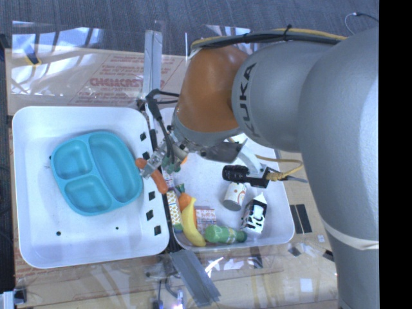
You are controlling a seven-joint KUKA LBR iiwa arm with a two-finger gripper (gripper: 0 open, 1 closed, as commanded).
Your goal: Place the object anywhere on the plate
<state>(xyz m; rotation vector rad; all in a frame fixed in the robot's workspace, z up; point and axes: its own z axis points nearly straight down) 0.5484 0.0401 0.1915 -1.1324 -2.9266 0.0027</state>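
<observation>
The grey arm (309, 102) carries the letters "KUKA" on its side, just right of its orange band (209, 92). Red print on the clear sheet above the left bin (38, 237) is too blurred to read. The blue plate (96, 171) lies in that bin, three compartments bare. Right of the plate, over the divide between the bins, sits the hand (158, 163) — whether it grips anything I cannot tell. An orange carrot-like piece (159, 181) lies just below it. Further right of the plate, in the right bin (283, 230): a banana (190, 224), a green thing (225, 235), a cup (234, 195) and a black-and-white carton (255, 215) — its print unreadable.
</observation>
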